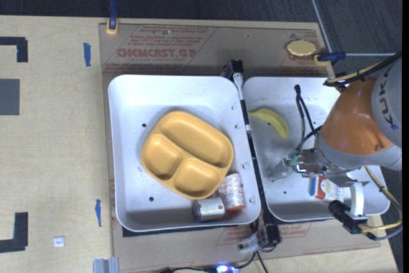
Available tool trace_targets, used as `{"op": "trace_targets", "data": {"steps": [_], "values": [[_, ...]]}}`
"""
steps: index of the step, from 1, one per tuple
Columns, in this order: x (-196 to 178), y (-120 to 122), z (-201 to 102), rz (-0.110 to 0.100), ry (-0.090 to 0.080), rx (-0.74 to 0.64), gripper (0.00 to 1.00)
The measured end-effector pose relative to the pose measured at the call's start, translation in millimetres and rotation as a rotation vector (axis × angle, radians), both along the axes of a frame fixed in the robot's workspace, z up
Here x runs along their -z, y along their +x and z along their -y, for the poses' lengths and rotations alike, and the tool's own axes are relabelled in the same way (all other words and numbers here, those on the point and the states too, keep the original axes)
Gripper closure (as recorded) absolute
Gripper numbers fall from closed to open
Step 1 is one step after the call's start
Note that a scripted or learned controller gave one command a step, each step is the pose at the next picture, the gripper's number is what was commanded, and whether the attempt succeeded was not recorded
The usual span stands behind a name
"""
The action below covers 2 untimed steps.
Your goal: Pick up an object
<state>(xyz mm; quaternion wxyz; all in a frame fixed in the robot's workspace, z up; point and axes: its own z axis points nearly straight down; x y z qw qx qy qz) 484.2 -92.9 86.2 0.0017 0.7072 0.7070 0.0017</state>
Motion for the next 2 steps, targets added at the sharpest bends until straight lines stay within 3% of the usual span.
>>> {"op": "trace_targets", "data": {"steps": [1, 2], "values": [[-0.1, -2.2, 0.0, 0.002, 0.000, 0.000, 0.00], [0.3, 14.1, 1.3, -0.003, 0.000, 0.000, 0.00]]}}
